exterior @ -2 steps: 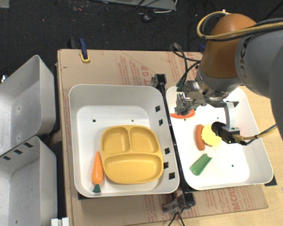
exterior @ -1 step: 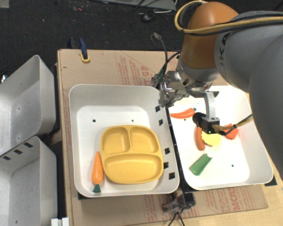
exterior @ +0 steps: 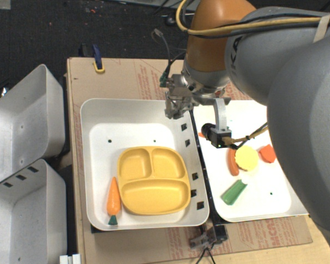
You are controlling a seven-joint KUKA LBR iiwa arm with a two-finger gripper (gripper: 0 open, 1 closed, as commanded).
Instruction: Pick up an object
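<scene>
My gripper (exterior: 175, 110) hangs over the back right corner of the left bin (exterior: 93, 147), with nothing visible in it. That bin holds a yellow divided plate (exterior: 154, 180) and, just left of the plate, an orange carrot (exterior: 114, 197) with a green tip. In the right bin (exterior: 275, 202) lie a yellow round piece (exterior: 246, 158), an orange sausage-shaped piece (exterior: 232, 163) touching its left side, an orange-red piece (exterior: 268, 154) to its right, and a green piece (exterior: 234, 192) nearer the front. The gripper is well behind and above all of them.
The grey arm with its orange band (exterior: 220, 15) covers the upper right and part of the right bin. A black part with a cable (exterior: 212, 134) hangs over the ridge between the bins. White housings (exterior: 22, 125) stand at the left of the bench.
</scene>
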